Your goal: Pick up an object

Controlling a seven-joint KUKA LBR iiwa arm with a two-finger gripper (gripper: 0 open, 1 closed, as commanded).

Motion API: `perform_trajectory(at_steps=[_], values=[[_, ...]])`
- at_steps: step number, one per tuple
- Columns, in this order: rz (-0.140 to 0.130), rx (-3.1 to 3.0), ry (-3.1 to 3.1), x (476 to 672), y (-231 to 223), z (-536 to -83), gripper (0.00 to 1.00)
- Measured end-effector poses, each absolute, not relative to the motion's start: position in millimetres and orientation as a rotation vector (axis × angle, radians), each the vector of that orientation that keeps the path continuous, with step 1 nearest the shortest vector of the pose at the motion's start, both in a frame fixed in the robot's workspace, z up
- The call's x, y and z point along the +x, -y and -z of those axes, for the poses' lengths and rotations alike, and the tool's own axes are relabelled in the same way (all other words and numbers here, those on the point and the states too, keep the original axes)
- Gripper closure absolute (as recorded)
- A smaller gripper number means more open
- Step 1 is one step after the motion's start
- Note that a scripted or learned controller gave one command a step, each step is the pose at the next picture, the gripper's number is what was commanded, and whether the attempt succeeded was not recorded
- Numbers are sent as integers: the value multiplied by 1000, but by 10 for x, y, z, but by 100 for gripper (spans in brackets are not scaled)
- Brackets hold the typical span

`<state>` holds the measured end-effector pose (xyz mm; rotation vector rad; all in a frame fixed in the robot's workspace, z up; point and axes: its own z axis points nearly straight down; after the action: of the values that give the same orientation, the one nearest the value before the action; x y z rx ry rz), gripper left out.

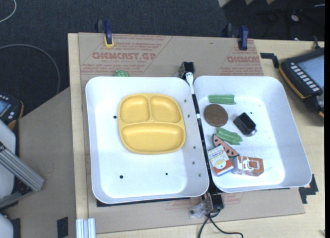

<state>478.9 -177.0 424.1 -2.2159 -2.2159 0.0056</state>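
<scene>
The right bin [273, 128] holds several small objects. A green bean-shaped piece [221, 98] lies near its far left. Below it sits a brown round disc [215, 114]. A black block [244, 124] rests to the right of the disc. Another green pod [229, 136] lies under the disc, touching an orange slice-shaped piece [225, 146]. Near the front are a small white and orange carton [220, 160] and a flat orange and white packet [248, 166]. The left bin [103, 144] carries a yellow divided plate [151, 123].
The bins sit on a brown board [154, 56] held by blue clamps [108, 31] at the back. A tablet-like device [307, 74] lies at the right edge. A small green scrap [121, 73] rests behind the left bin. Cables run at the front.
</scene>
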Motion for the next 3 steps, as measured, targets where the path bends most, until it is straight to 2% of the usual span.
perform_trajectory(at_steps=[1, 2, 3], values=[[7, -2237, 2229, 4792, 2238, -5389, 100], [-8, -2215, 2212, 4825, 2232, -4006, 100], [11, -2230, 2237, 4795, 2058, -5437, 100]])
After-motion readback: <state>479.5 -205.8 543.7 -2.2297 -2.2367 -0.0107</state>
